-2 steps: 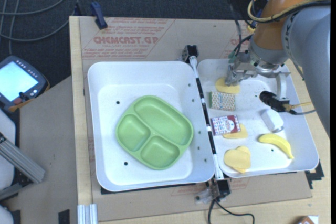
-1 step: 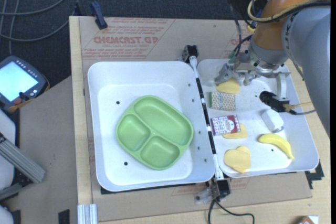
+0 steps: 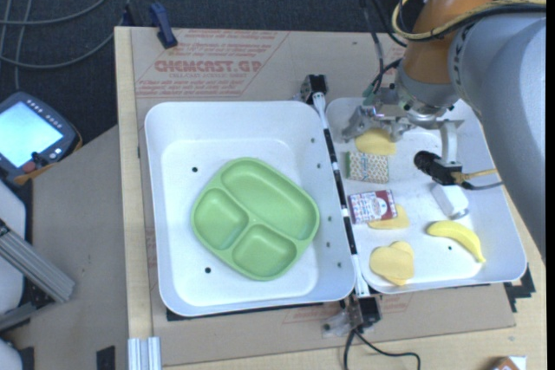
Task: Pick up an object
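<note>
One green plate (image 3: 255, 217) left; right bin (image 3: 499, 266): one banana (image 3: 457, 236), two cartons (image 3: 371, 206).

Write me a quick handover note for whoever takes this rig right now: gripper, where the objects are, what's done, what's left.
Gripper: low over the far end of the right bin, just above a pale yellow piece; nothing visibly between its fingers.
Right bin: banana, yellow heart shape, red-and-white packet, green-speckled packet.
Left bin: green divided plate.
Done: nothing lifted.
Left: grasp and lift one object.
</note>
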